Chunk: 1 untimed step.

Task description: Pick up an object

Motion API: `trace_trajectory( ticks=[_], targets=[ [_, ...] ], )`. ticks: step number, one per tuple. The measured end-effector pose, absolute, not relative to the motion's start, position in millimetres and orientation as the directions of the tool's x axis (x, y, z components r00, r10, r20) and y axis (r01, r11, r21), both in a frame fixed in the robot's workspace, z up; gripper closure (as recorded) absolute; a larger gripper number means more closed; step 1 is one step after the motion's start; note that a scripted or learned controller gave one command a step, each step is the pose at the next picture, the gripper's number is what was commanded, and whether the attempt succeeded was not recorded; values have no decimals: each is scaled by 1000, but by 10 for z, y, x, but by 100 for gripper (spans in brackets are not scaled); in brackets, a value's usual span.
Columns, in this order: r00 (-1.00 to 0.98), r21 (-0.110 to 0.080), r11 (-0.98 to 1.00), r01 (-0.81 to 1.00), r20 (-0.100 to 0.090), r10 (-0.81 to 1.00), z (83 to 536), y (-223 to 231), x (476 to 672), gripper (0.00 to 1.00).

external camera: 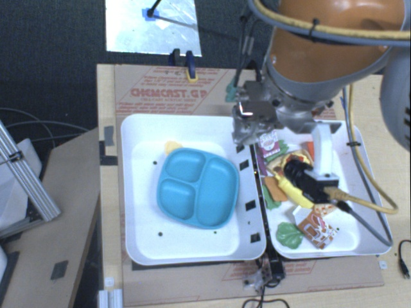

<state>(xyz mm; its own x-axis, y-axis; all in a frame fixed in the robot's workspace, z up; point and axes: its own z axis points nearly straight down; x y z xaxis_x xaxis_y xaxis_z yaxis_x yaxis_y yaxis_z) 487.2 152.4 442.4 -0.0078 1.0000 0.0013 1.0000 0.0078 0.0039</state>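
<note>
Orange-banded arm (327, 37) above 2 white bins (138, 172) on cardboard (167, 92).

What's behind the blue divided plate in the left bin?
A small yellow object pokes out past the blue divided plate, against the left bin floor. The plate covers the rest of it.

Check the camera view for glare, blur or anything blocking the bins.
Camera view: strong glare washes out the shiny sheet above the bench; the arm's orange band looms large and soft at top right, covering part of the right bin; the blue plate in the left bin is evenly lit and sharp.
</note>
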Motion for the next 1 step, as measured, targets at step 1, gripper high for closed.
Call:
trace_trajectory(
  ticks=[1],
  targets=[
    [-13, 6, 13, 1000, 2, 1000, 4533, 1526, 4877, 100]
  ],
)
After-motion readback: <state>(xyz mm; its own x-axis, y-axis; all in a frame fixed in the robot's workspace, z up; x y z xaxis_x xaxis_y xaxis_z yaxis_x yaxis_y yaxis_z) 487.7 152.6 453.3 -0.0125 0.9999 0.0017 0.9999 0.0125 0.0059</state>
